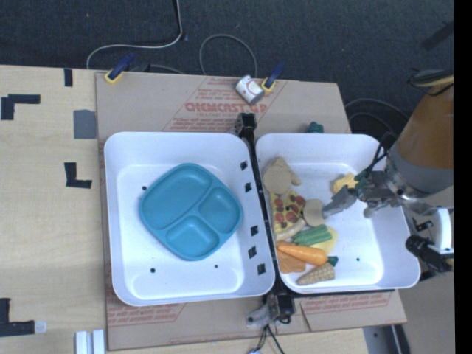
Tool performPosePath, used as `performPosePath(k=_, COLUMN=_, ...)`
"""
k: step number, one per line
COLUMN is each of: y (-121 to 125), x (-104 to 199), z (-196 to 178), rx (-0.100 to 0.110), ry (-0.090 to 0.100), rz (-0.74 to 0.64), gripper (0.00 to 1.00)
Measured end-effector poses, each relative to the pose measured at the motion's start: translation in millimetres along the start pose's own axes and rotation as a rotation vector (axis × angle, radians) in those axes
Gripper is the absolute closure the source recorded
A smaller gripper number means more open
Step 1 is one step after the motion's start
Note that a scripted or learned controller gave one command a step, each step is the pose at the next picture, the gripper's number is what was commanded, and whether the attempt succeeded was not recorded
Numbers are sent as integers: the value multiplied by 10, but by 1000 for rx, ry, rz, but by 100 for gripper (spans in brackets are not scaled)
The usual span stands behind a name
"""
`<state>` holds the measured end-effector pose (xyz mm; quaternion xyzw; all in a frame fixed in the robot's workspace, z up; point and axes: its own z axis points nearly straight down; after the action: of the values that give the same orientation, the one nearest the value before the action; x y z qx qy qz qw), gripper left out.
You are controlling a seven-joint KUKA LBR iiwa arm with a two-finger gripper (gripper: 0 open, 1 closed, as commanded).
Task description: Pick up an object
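Your pincer (346,199) hangs over the right white plastic bin (369,147), reaching in from the right, its two dark fingers (333,206) spread apart with nothing between them. Just at its lower fingertip you see a small round beige toy piece (314,212), touching or nearly so; you cannot tell which. A yellow toy (344,180) sits right beside the upper finger. To the pincer's left lie a tan cookie-shaped toy (278,175) and a slice of toy pizza with red dots (287,212). Below and left of the pincer you find a green toy vegetable (313,236), an orange toy carrot (301,254) and a tan waffle cone (317,274), close together. Well apart to the left, across the divider, a blue three-compartment plastic plate (192,209) rests in the left white bin (118,198) on the desk (44,198)
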<state>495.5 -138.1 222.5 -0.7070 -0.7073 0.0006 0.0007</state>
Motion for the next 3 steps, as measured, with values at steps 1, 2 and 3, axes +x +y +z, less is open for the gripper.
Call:
performPosePath(k=1, y=-148, x=115, z=1154, rx=11, ry=4, rz=0, gripper=0)
performPosePath(k=2, y=71, x=-802, z=207, rx=-11, ry=-8, rz=6, gripper=0)
performPosePath(k=3, y=951, x=-535, z=1426, rx=-9, ry=-5, rz=-5, gripper=0)
